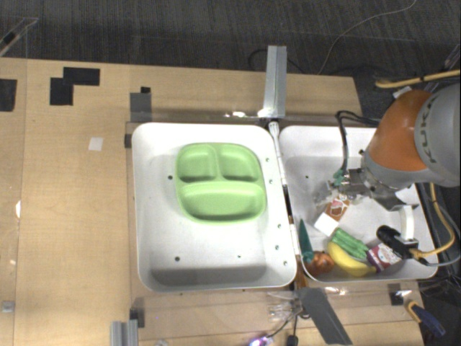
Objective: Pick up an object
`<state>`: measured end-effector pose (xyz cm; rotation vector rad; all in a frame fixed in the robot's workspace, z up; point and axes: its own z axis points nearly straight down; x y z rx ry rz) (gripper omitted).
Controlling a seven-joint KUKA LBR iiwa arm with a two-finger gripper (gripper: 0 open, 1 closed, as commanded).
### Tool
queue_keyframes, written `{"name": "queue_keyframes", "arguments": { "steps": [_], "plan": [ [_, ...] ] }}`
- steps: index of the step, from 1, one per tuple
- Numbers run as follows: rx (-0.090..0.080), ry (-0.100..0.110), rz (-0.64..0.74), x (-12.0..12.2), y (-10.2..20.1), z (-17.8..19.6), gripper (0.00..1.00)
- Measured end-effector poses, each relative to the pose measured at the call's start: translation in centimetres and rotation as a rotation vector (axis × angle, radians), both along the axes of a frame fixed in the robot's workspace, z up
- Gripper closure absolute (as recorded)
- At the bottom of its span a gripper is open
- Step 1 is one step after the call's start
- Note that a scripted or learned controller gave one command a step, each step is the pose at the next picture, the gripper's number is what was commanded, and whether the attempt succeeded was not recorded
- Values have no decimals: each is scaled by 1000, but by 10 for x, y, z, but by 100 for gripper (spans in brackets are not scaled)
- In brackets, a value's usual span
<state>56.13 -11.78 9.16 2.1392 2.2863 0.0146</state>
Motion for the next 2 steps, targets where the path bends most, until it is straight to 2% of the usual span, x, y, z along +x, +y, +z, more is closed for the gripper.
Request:
{"name": "queue_keyframes", "arguments": {
  "steps": [1, 2],
  "plan": [
    [-2, -11, 2, 3, 1, 12, 100],
    [2, 10, -242, 50, 38, 94, 100]
  ]
}}
